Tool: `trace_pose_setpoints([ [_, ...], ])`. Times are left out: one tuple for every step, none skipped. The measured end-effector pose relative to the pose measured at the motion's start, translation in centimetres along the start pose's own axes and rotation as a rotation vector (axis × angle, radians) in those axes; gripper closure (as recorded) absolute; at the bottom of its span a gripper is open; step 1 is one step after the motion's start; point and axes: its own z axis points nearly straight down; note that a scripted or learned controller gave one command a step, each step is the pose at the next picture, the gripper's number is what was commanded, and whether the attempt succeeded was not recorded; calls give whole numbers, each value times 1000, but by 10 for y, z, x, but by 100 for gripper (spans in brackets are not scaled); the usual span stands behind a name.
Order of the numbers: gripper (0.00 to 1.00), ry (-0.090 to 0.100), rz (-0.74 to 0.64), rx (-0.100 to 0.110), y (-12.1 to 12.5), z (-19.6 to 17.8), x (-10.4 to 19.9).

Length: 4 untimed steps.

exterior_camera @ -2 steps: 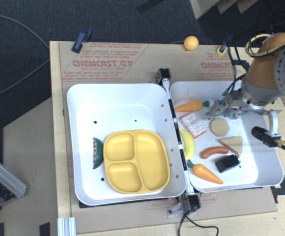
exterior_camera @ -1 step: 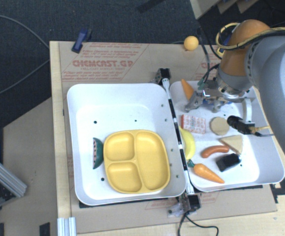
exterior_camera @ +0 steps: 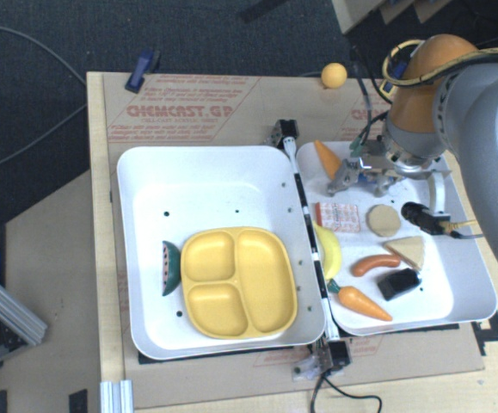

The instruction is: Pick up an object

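The gripper (exterior_camera: pixel 360 177) hangs low over the back of the right bin (exterior_camera: pixel 468 304), near an orange wedge (exterior_camera: pixel 325 157). Its fingers look open with nothing between them. A yellow plate (exterior_camera: pixel 234 280) sits in the left bin (exterior_camera: pixel 145 231).

The arm (exterior_camera: pixel 481 101) is a thick, smooth, rounded body in pale grey, with a glossy orange band (exterior_camera: pixel 425 80) wrapped around it just above the wrist. Thin cables, some dark and at least one yellow, loop around the orange section and run down beside the wrist. Below the band sits a grey ring-shaped flange, and under it the gripper (exterior_camera: pixel 362 177) is a small block of bare grey metal with dark fittings, its parts too small and crowded to make out in detail.
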Motion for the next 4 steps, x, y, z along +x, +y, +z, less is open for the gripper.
trace_pose_setpoints([
  [0,-3,1,0,0,0,9],
  [0,-5,-4,-31,-73,-3,-70],
  [0,-2,-7,-31,-86,-3,-6],
  [0,-4,-6,-34,-30,-5,-16],
])
